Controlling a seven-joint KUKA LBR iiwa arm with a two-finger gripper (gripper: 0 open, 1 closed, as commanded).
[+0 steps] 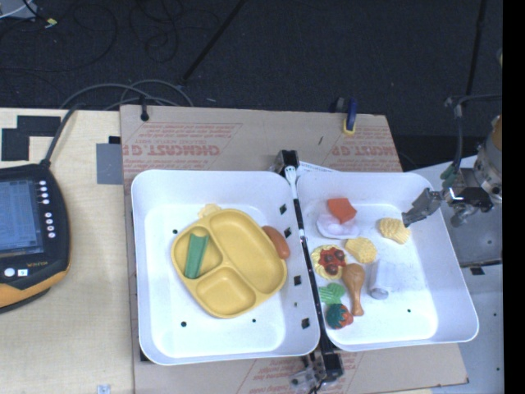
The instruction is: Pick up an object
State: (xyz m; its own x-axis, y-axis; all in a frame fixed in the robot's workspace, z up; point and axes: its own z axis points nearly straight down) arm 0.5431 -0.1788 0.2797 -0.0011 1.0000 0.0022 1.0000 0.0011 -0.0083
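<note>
The gripper (422,206), at the right bin's (426,322) upper right edge, shows no readable finger gap. Descending there, it might strike the rim or nudge the corn piece (394,231) aside.

pendant (25,232) is sitting far left of the gripper (422,208) | cardboard (246,138) is lying beneath it | cables (107,31) are trailing beyond, up-left

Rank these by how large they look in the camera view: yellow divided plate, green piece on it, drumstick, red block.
1. yellow divided plate
2. drumstick
3. green piece
Those two look close.
4. red block
</note>
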